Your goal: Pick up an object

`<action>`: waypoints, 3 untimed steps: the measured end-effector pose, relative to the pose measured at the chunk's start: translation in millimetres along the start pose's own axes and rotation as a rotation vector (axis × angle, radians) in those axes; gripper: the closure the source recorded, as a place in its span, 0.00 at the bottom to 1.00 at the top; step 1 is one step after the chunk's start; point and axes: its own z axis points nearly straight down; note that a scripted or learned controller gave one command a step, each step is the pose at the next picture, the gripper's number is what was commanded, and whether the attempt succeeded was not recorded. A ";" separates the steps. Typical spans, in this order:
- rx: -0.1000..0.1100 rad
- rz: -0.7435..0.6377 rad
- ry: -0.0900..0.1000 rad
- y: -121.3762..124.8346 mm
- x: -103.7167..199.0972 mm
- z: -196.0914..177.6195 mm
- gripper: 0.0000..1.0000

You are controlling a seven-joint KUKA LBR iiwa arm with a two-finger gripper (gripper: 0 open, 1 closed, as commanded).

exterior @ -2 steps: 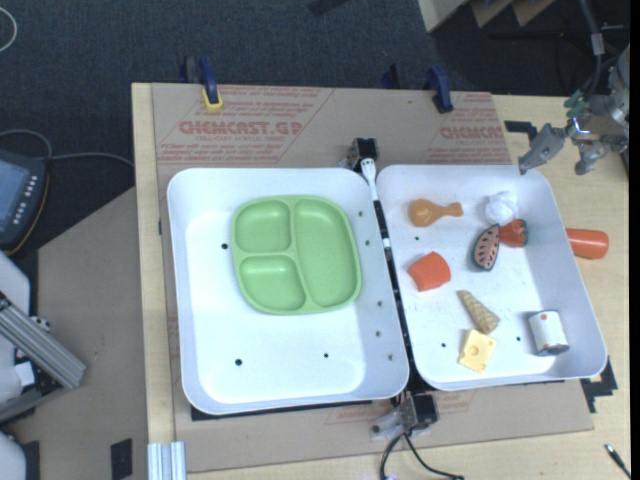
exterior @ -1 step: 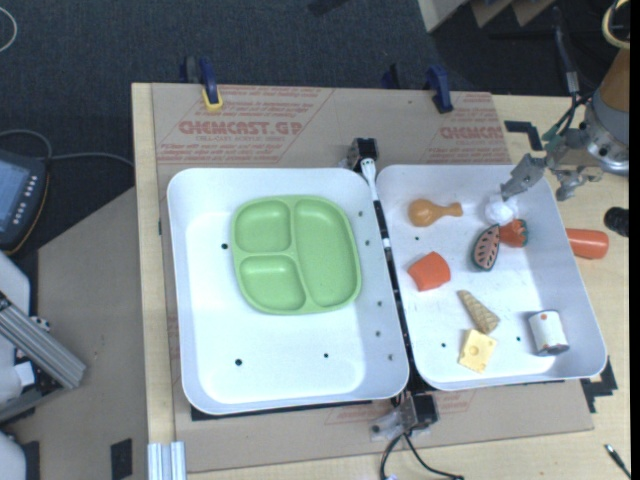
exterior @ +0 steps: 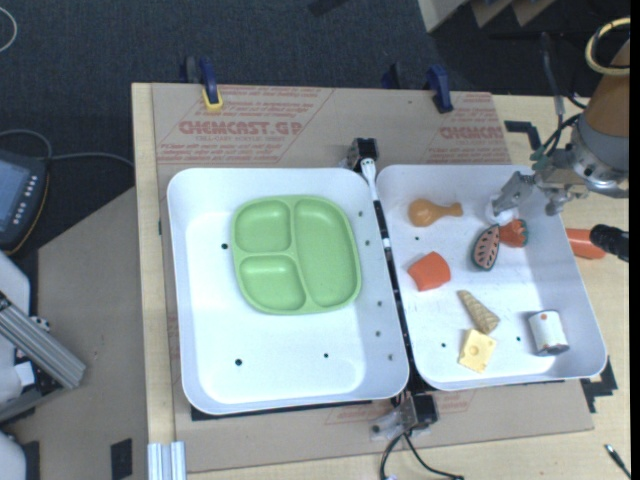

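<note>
Over the right bin (exterior: 570,298), tool (exterior: 512,208) beside watermelon slice (exterior: 487,247), finger state perhaps indiscernible.

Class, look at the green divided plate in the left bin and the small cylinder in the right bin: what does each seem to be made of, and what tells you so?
Green divided plate: probably moulded plastic, matte; even pale green colour, soft rounded compartment walls, no sharp glints.
Small cylinder: looks like a metal can, silvery grey with a light sheen, though too small to be sure; it could be a painted toy.
</note>
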 end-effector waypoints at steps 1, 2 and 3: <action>0.000 -0.003 0.002 9.6 4.8 52.0 0.00; -0.004 -0.004 0.004 11.3 8.0 67.0 0.00; -0.003 -0.004 0.000 10.5 6.4 56.8 1.00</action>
